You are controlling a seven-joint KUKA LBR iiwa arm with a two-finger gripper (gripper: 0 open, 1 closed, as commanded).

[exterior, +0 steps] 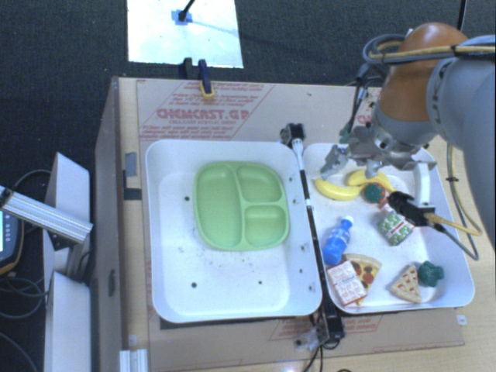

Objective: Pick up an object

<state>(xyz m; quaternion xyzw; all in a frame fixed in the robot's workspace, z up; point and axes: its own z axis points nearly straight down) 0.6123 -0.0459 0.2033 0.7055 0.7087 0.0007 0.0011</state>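
Banana (335, 189) just below gripper (350, 155); claw spread, holding nothing. Risk: curved fruit skids aside against crowding toys.

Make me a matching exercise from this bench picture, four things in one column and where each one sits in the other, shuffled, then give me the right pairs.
Things
1. green divided plate
2. banana
3. blue bottle
4. pizza slice with a green lump

Places
A. near right corner of the right bin
B. middle of the left bin
C. far part of the right bin, just under the tool
D. right bin, beside the divider between the bins, about midway down

Pairs: 1-B, 2-C, 3-D, 4-A
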